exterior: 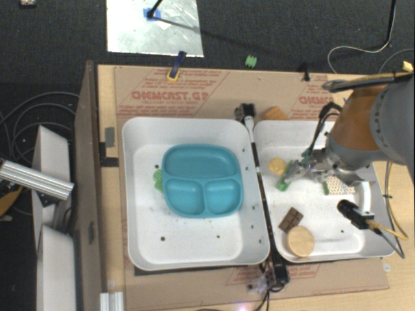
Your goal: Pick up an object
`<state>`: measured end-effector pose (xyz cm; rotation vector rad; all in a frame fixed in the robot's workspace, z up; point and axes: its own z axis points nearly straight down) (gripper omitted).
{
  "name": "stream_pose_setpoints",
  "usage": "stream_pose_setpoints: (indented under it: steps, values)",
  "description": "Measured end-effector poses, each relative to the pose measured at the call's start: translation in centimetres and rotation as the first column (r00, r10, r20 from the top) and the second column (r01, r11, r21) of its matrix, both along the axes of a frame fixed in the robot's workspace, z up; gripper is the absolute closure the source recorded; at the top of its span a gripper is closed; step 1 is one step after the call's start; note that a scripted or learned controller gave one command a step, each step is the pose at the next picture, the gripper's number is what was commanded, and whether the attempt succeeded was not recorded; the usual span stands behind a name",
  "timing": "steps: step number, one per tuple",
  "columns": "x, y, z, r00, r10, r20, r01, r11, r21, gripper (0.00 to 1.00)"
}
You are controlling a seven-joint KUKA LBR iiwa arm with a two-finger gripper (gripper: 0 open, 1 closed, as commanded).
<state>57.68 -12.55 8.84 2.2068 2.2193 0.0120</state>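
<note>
While gripper [299, 168] hovers in right bin [353, 246], grip state unclear: green object [283, 183] lies just beside it, near yellow piece [277, 166]. Likely light, stiff, small; pinch across narrow middle.

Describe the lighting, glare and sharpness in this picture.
Camera view: even overhead light with soft, faint shadows; bright glare on the shiny sheet at top; both white bins look slightly washed out; the arm and gripper are a little soft, while the blue tray is fairly sharp.
</note>
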Motion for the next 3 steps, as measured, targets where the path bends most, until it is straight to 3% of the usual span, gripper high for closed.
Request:
stream_pose_setpoints:
  steps: [1,2,3]
  values:
    - [6.5,0.8,-0.1,1.000,0.002,-0.005,-0.002,1.000,0.002,0.00]
    - [8.3,-2.5,1.5,1.000,-0.005,-0.007,0.005,1.000,0.001,0.00]
    - [9.3,4.4,-0.4,1.000,0.004,-0.011,-0.004,1.000,0.005,0.00]
